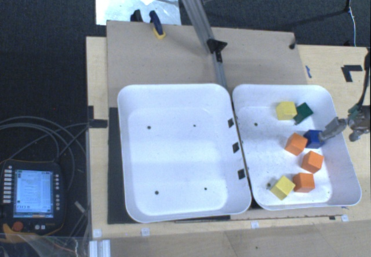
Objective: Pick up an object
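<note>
Right bin (342, 189) holds 7 blocks: 2 yellow (282, 187), 3 orange (304, 182), 1 blue (313, 137), 1 green (303, 112). End effector (335, 128) just right of blue block, grip state unclear. Left bin (124, 134) alongside. No readable text on table (255, 55).

Arm entering from the right edge, gripper (331, 129) low, finger state seemingly unclear

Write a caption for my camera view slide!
Tool reaches the blue block among colored blocks in the right bin.
</note>
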{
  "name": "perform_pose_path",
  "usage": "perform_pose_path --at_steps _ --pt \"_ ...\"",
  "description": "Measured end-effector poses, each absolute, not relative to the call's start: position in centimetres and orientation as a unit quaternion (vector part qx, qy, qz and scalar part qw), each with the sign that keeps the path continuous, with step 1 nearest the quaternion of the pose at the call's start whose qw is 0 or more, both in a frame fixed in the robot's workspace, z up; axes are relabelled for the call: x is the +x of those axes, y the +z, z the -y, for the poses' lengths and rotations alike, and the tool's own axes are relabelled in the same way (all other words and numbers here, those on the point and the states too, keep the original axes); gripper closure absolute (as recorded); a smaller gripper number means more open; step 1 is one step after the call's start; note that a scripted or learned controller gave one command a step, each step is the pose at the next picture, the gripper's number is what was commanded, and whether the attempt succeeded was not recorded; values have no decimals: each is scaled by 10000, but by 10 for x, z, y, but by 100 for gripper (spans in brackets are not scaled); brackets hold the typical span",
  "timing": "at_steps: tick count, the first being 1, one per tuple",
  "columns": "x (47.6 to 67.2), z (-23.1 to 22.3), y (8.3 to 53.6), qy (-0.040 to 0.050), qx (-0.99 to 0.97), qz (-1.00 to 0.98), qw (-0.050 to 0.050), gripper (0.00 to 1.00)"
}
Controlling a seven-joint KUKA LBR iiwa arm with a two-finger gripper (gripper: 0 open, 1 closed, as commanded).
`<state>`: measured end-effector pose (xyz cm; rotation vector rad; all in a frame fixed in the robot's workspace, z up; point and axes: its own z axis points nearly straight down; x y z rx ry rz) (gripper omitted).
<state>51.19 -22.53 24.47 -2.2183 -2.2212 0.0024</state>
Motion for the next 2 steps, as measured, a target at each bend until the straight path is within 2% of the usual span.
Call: perform_pose_path --at_steps 1,2 --pt "517 220 185 7 -7061 7081 20 0" --pt "516 219 143 6 -7062 7080 14 0"
